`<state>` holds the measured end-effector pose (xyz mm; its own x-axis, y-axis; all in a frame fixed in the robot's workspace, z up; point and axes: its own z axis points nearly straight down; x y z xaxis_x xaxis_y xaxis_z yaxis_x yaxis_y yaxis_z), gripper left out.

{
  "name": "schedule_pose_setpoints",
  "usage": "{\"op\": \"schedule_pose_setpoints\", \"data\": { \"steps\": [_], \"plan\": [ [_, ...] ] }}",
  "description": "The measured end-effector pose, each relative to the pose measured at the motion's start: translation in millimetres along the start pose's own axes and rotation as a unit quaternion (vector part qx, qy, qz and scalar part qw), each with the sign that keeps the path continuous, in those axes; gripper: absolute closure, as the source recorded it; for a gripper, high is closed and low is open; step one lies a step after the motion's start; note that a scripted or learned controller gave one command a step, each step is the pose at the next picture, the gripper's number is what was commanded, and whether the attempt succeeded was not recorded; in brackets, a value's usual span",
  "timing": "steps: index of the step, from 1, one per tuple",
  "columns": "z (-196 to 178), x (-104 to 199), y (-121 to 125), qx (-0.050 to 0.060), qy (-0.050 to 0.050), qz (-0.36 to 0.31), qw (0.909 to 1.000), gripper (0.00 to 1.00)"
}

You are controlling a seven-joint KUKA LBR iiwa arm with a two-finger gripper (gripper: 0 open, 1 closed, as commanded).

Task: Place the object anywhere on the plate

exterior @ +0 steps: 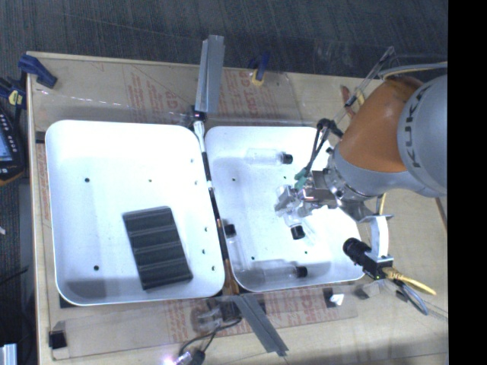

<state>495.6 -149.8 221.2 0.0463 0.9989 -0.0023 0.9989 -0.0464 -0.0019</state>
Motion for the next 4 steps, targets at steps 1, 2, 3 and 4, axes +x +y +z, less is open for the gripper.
{"op": "schedule_pose_setpoints", "data": {
  "steps": [1, 2, 3, 4],
  "plan": [
    [21, 70, 135, 0.001, 0.002, -0.016, 0.9999, 1.00],
    [31, 140, 62, 0.004, 0.002, 0.160, 0.9871, 1.00],
    [29, 170, -7, 0.003, 0.000, 0.146, 0.9892, 1.00],
    [-24, 250, -5, 0.002, 0.001, 0.309, 0.9511, 1.00]
  ]
}}
